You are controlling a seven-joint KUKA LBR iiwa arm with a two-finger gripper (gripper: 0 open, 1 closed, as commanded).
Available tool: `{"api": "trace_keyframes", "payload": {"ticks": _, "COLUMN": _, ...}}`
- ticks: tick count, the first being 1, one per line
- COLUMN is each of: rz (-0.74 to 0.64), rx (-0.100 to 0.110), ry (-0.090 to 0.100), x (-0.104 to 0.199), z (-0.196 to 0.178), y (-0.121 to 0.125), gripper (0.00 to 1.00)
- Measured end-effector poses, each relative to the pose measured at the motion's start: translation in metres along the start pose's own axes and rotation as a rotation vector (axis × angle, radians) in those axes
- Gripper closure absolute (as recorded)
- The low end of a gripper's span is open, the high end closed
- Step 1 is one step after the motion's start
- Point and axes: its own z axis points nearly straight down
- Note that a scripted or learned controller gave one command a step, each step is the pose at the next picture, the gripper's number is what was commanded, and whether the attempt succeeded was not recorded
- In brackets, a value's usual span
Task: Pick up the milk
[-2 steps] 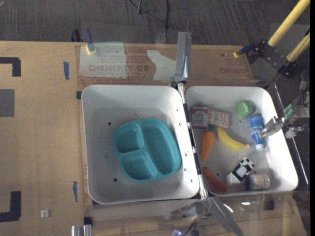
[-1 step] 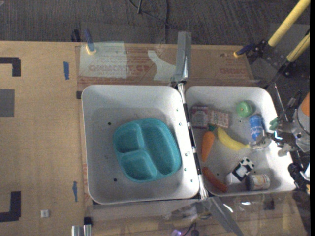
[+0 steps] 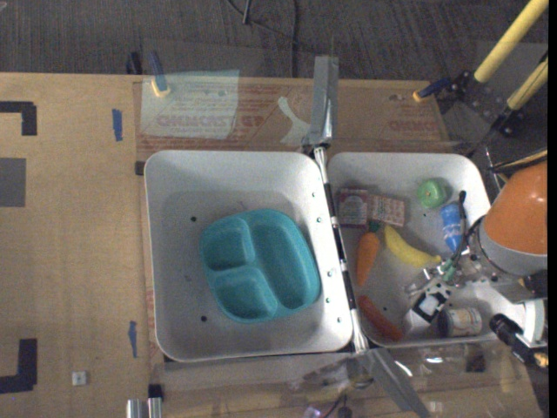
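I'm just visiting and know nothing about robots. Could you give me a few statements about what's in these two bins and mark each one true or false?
1. A teal divided tray lies in the left bin. True.
2. The banana lies in the left bin. False: it lies in the right bin.
3. A carrot lies beside the banana. True.
4. The green round thing sits at the right bin's near edge. False: it sits near the far edge.
5. The arm's gripper is over the right bin. True.
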Motion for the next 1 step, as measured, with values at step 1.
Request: {"api": "trace_keyframes", "payload": {"ticks": 1, "rz": 0.007, "rx": -0.005, "ry": -0.006, "x": -0.0041, "z": -0.008, "y": 0.0007, "gripper": 1.0}}
